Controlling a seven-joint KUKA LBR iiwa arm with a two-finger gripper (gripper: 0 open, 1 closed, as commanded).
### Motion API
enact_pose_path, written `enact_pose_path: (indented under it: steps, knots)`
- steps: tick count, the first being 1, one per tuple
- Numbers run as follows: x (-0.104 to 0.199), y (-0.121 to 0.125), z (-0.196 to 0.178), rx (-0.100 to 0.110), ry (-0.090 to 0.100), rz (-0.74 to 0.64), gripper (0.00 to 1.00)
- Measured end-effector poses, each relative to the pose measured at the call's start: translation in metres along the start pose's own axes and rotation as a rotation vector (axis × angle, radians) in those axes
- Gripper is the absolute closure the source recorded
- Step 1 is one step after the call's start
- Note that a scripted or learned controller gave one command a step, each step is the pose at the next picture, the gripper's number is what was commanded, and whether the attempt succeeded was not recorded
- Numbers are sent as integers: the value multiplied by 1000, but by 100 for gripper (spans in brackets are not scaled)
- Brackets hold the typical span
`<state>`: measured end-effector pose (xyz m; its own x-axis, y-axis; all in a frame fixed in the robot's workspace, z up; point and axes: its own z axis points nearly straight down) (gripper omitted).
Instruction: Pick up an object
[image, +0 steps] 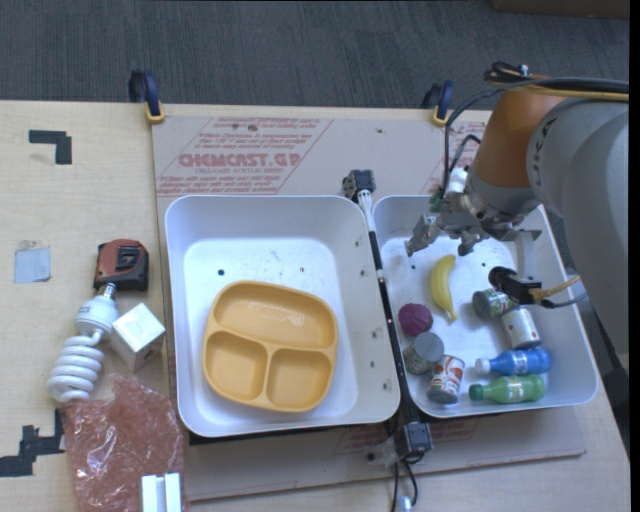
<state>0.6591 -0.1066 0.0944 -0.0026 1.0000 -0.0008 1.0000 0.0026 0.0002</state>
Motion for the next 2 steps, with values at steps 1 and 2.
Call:
enact_pose_path:
  steps: [1, 2]
  knots:
    - [9, -53, 2, 0, 0, 4, 0]
    - [9, -53, -8, -2, -1, 5, 100]
